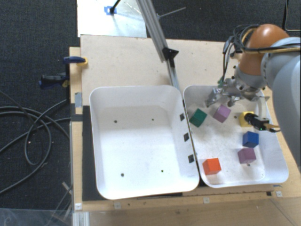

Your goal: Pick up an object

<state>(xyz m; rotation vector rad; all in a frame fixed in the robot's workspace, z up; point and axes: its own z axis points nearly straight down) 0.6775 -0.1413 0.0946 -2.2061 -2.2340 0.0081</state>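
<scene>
Pale counter (122,60), two white bins. Claw (225,98) spread wide, holding nothing, poised over the right bin (277,166) for a grab; pink block (221,113) just below, green block (198,117) near, lower left.

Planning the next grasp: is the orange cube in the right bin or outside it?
Inside. The orange cube sits on the right bin floor near its front-left corner.

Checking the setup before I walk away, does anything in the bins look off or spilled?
Nothing stands out. Six blocks lie loose in the right bin, none spilled over the rim. The claw hangs above the pink block.
</scene>
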